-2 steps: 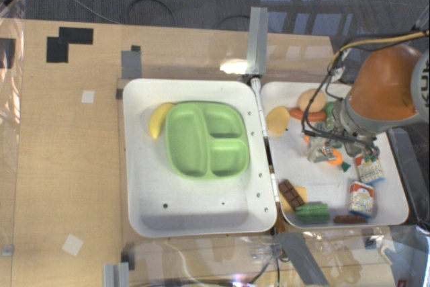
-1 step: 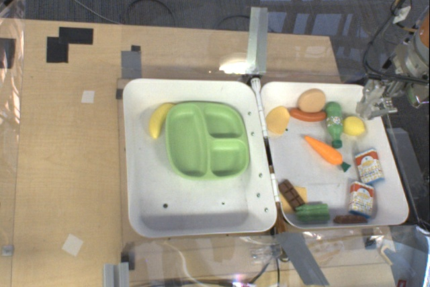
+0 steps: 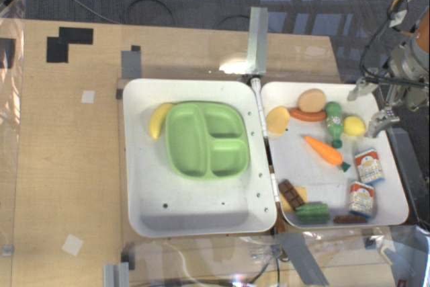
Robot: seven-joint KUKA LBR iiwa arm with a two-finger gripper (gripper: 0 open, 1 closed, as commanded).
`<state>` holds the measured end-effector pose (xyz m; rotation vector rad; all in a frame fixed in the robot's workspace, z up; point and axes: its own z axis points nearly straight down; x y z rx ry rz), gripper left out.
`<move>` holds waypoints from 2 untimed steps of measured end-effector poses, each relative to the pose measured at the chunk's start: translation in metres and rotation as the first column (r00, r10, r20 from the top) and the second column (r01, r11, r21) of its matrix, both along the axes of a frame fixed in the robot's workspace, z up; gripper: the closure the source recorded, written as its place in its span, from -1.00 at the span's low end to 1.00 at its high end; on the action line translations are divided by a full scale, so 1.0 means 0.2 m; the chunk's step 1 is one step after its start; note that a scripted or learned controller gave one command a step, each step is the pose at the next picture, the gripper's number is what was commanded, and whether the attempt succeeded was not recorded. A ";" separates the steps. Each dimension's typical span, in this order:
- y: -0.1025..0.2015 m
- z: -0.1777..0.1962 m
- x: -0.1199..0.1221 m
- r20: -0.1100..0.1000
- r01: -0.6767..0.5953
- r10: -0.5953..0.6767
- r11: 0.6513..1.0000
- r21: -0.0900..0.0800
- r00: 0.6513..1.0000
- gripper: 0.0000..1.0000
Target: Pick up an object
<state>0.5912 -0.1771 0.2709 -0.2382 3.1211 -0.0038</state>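
The right bin (image 3: 396, 205) holds several toy foods: a tan bun (image 3: 311, 101), a sausage (image 3: 308, 115), a yellow-orange fruit (image 3: 277, 119), a green bottle (image 3: 334, 123), a lemon (image 3: 354, 126), a carrot (image 3: 324, 150), two small cartons (image 3: 368, 166) (image 3: 361, 198), a chocolate bar (image 3: 290, 194) and a green cucumber (image 3: 312, 212). My gripper (image 3: 371, 106) hangs over the bin's upper right corner, just right of the lemon. It is open and nothing sits between its fingers.
The left bin (image 3: 195, 215) carries a green divided plate (image 3: 205, 140) with a banana (image 3: 158, 119) at its left edge. A metal post (image 3: 257, 44) stands behind the seam between the bins. Cables trail from the arm at the upper right.
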 end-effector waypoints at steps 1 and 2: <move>0.02 -0.86 -0.12 0.003 0.009 -0.009 1.000 -0.001 1.000 -1.00; 0.14 -0.90 -0.37 0.009 0.178 -0.178 0.984 0.001 0.984 -1.00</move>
